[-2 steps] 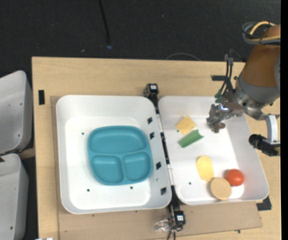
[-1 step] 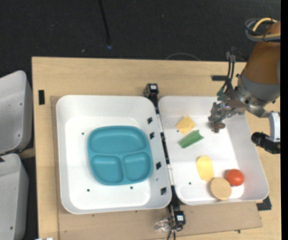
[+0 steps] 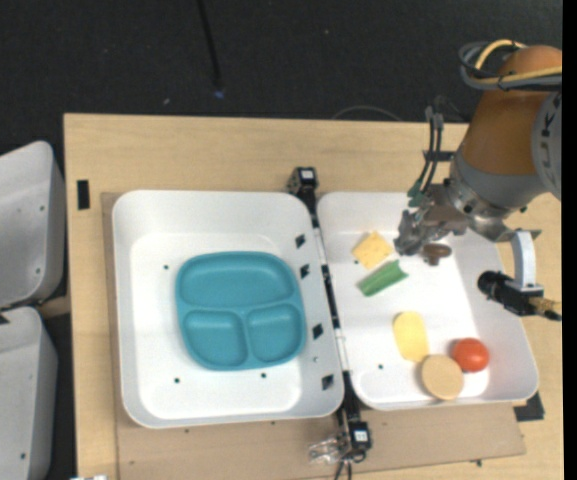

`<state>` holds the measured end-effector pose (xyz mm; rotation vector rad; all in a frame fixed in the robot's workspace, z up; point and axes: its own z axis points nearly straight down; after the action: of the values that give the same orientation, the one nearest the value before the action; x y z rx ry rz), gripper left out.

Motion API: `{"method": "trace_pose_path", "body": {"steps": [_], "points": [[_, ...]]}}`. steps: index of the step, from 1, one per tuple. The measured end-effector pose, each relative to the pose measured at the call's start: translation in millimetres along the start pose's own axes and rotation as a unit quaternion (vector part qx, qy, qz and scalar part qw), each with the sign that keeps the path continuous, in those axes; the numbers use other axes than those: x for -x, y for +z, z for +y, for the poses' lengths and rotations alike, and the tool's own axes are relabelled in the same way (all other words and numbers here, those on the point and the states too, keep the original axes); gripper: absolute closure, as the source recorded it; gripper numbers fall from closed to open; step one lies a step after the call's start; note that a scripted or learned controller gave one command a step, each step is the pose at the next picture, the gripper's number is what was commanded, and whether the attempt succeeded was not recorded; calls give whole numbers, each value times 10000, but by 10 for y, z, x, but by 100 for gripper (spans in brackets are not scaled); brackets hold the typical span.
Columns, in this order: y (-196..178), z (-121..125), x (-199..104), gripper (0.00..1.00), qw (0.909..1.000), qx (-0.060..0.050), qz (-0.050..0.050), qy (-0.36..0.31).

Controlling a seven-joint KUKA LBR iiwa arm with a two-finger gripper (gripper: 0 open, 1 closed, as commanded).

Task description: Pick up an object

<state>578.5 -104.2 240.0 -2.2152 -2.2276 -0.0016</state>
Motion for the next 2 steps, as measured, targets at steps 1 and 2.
{"method": "trace_pose_path", "body": {"steps": [1, 2], "points": [[75, -59, -531, 100, 10000, -5, -3, -2], [147, -153, -1000, 100, 10000, -7, -2, -1]]}}
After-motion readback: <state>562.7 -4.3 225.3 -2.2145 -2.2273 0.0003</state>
